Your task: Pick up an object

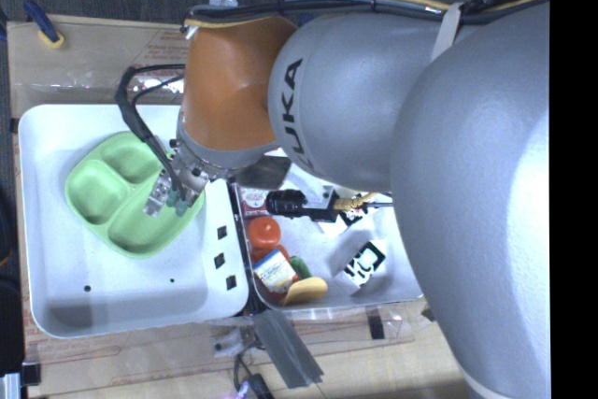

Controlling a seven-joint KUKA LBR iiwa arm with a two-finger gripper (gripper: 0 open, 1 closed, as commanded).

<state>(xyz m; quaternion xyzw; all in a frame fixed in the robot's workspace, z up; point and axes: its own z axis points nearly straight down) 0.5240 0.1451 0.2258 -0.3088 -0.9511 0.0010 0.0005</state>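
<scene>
Claw [166, 196] sits at green divided tray's [105, 185] right edge; opening unclear.

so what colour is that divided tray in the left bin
Light green; the divided tray shows clearly in the camera view, lying in the left bin.

The large grey arm [420, 107] was extended in from the right, its rounded links spread across most of the scene. The orange band [229, 84] above the wrist was turned leftward, and the small metal two-finger gripper [166, 193] was lowered at the left.
</scene>
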